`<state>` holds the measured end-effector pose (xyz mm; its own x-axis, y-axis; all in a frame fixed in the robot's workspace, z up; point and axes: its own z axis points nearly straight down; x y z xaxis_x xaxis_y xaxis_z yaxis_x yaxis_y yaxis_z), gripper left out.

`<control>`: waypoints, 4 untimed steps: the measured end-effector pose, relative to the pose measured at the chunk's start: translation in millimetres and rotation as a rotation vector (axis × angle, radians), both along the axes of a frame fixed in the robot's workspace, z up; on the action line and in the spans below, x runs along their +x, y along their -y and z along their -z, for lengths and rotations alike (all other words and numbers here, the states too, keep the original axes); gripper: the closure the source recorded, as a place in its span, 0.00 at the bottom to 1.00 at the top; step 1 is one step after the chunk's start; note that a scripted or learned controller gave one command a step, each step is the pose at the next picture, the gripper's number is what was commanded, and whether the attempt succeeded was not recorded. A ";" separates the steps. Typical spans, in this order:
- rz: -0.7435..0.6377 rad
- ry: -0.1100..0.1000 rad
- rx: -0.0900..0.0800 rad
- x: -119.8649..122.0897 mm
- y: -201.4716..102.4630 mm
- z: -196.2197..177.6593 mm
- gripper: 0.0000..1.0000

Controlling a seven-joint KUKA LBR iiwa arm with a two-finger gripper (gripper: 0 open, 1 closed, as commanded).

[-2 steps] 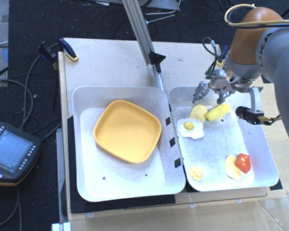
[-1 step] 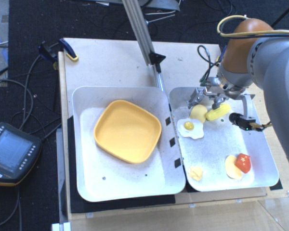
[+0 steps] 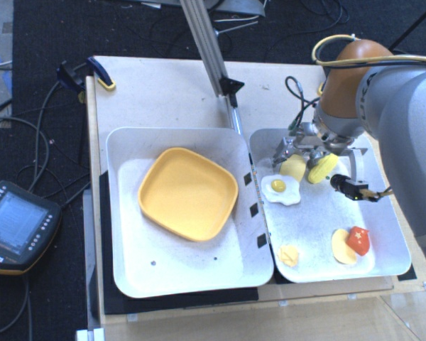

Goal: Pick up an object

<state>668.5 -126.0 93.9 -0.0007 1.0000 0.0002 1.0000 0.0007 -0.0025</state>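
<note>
1. Gripper (image 3: 307, 155) hangs low over the far end of the right bin (image 3: 390, 222), right above two yellow toys (image 3: 309, 168); whether it grips one I cannot tell.
2. Toys look like light, smooth plastic food, likely slippery and rounded; a hold across the narrow middle seems safest.
3. Nearby lie a fried egg (image 3: 280, 190), a small yellow piece (image 3: 290, 256) and a red-and-yellow piece (image 3: 352, 244).
4. Left bin (image 3: 128, 261) carries a yellow plate (image 3: 188, 192).
5. No readable writing anywhere.
</note>
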 end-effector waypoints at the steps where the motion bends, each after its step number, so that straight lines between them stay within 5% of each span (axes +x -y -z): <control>1: 0.000 0.004 -0.001 1.1 0.1 -12.4 1.00; 3: 0.000 0.007 -0.001 0.7 -3.5 -123.4 1.00; 4: -0.002 0.003 0.001 -21.2 -45.7 -117.8 1.00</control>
